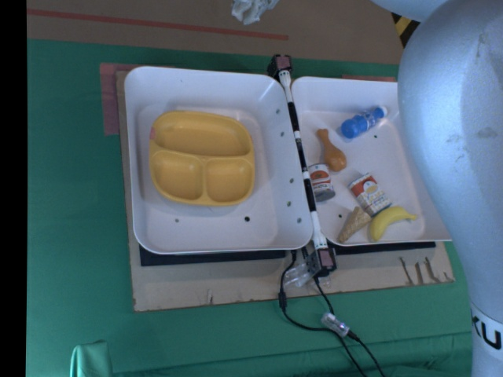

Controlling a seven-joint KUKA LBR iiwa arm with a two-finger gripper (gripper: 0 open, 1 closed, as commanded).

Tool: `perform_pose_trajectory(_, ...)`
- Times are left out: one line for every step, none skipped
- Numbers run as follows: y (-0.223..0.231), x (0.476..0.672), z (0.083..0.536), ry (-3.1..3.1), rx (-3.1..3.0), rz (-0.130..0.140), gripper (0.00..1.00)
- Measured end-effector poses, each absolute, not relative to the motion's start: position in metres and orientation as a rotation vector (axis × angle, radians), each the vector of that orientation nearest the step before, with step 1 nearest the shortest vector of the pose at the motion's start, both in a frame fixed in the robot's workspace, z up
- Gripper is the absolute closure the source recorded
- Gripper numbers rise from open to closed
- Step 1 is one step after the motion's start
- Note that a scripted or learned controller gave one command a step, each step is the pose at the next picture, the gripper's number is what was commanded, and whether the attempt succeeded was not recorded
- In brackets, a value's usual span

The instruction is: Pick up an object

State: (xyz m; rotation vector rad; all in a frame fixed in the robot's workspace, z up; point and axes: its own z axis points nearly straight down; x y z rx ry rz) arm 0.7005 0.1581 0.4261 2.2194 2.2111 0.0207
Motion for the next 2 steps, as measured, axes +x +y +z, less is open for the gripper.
perform_pose_trajectory(0.165,0.701,0.381,2.211,2.223,0.007,1.00)
perform_pose_trajectory(0.165,0.701,0.351,2.211,2.221,0.006,1.00)
